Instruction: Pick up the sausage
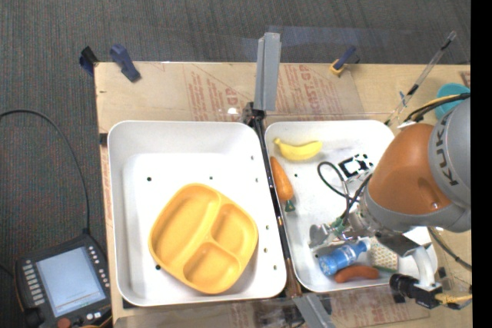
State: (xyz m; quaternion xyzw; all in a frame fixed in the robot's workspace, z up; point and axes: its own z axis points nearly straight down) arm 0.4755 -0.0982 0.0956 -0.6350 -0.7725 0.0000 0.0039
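Observation:
The sausage (355, 273), a short reddish-brown link, lies at the near edge of the right bin (335, 127), just in front of a blue bottle (344, 257). My gripper (326, 231) hangs low in the same bin, a little above and to the left of the bottle and clearly apart from the sausage. The grey and orange arm (407, 180) covers the bin's right side and hides what lies beneath it.
A banana (298, 149) lies at the far side of the right bin, and a carrot (281, 179) rests along its left wall. A black cable loop (330, 174) sits mid-bin. The left bin (123, 157) holds a yellow divided plate (204, 237).

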